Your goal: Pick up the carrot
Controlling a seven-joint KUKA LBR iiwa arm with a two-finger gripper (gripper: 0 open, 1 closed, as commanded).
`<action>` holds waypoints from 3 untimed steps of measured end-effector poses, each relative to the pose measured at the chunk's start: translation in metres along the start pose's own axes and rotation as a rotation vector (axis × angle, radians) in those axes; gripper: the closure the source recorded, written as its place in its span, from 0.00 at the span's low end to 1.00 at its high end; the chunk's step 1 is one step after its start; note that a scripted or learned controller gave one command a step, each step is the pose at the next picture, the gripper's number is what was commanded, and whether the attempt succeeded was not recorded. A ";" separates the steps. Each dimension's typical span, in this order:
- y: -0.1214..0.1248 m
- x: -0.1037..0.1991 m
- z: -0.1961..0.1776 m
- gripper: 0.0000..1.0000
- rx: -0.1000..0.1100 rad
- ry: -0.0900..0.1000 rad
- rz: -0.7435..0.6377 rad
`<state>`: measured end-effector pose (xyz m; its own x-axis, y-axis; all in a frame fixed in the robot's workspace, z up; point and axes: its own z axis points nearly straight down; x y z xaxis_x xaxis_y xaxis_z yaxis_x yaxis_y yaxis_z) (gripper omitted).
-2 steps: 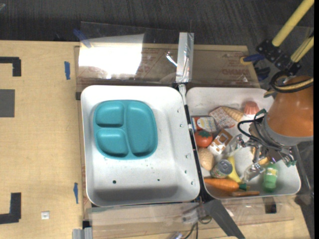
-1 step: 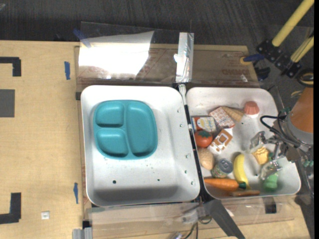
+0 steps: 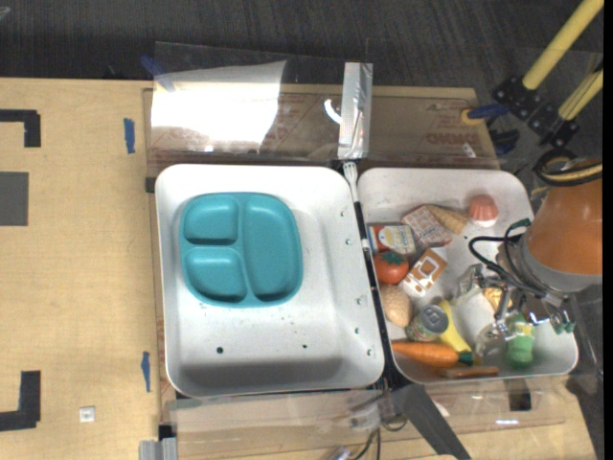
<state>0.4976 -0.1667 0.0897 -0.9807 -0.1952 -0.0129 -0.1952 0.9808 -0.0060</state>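
Carrot (image 3: 427, 355), orange with a green top at its right end, lies along the near wall of the right bin (image 3: 560, 364), its long axis running left to right. Just beyond it sit a yellow banana-like piece (image 3: 452, 328), a beige rounded item (image 3: 396, 307), a red tomato-like piece (image 3: 389, 268), small printed cartons (image 3: 424, 274) and a pink rounded piece (image 3: 483, 207) at the far side. Gripper (image 3: 500, 326) hangs over the right half of this bin, below the arm's orange band (image 3: 573, 233); whether it is apart or together cannot be told amid the clutter and cables. From the gripper the carrot lies to the left and slightly nearer, close by. Left bin (image 3: 192, 353) carries a teal divided plate (image 3: 241, 247); both bins rest on the desk (image 3: 67, 257).
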 end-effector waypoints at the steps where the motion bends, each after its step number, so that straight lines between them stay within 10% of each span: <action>1: 0.000 -0.004 -0.013 1.00 0.004 -0.012 -0.002; 2: -0.057 0.004 -0.009 1.00 -0.006 0.006 -0.240; 3: -0.074 -0.093 -0.033 1.00 -0.004 0.002 -0.204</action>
<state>0.6030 -0.2206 0.1245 -0.9210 -0.3895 -0.0096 -0.3895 0.9210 -0.0040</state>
